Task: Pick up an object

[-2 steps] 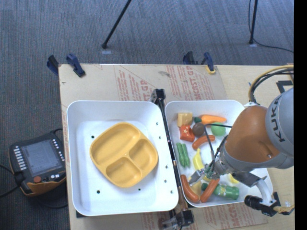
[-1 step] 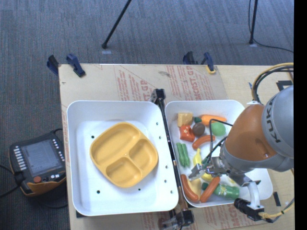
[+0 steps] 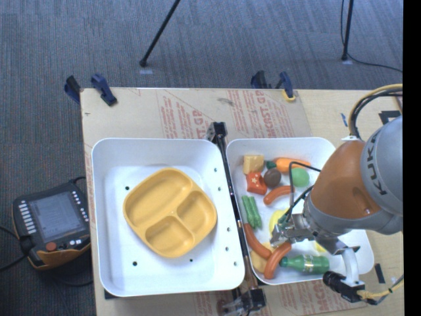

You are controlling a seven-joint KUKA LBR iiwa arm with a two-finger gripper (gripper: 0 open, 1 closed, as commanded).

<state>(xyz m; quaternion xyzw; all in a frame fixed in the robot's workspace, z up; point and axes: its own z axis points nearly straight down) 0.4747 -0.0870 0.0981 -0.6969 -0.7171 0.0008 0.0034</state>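
Arm's down low in the right bin [image 3: 329, 145], hand [image 3: 287, 234] hovering over a sausage [image 3: 277, 256] at the bin's six o'clock. Grip state, can't tell. Looks like the reach-in; next it must settle squarely and close.

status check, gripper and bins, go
Gripper low in right bin among toy food, fingers unclear. Nothing seen held. Sausage and green bottle crowd it. Yellow tray in left bin.

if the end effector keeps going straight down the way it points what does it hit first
Most likely the orange sausage lying just below the end effector in the right bin, beside the green bottle. Depth is hard to judge from this slanted view.
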